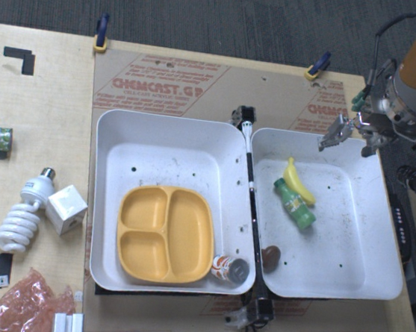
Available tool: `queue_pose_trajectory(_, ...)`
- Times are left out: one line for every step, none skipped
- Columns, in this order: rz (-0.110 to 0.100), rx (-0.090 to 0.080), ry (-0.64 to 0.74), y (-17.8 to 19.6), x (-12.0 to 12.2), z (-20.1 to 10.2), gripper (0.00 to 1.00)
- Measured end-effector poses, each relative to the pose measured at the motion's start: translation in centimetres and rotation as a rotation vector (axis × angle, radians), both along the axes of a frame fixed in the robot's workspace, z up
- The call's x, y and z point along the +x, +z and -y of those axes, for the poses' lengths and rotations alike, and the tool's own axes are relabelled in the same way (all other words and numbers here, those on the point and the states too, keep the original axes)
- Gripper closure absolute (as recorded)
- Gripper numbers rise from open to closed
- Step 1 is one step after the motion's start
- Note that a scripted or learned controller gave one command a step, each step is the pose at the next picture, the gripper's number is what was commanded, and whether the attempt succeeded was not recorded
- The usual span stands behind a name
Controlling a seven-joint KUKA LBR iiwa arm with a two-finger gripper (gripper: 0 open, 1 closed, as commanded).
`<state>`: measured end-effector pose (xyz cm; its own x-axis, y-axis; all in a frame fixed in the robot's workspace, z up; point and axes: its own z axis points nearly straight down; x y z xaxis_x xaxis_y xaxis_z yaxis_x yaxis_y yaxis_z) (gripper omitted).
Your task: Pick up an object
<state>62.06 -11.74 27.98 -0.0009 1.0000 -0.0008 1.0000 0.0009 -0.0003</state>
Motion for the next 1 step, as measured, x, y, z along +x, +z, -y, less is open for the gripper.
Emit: queue_pose_trajectory(0.0, 0.0, -0.002, -9.18, -3.71, 3.41, 0.0)
